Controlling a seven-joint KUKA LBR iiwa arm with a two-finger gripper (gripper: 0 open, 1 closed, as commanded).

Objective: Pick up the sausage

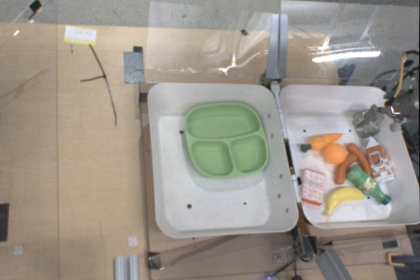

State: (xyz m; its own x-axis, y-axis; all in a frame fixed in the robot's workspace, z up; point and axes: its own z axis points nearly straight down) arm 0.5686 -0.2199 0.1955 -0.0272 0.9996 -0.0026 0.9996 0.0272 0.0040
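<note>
A: What is seen of materials and shapes?

B: A smooth, pale green plate (226,140) with three rounded compartments is seen in the left bin (164,206), a shallow white tray with rounded corners. The counter (65,160) is covered in tan, cardboard-like board.

A: And the right bin (295,101)?

B: Glossy toy foods are clustered toward its lower right. The sausage (349,161), a reddish-brown curved link, is found at centre right of that bin, just beside a round orange (335,153). An orange carrot (323,140) lies above them, a curved yellow banana (342,198) below, a green bottle (366,183) to the right, and a flat red-and-white packet (313,186) to the left.

A: The hand (367,119)?

B: A grey metallic hand is seen at the bin's upper right, apart from the sausage; whether it is parted or closed cannot be told.
</note>
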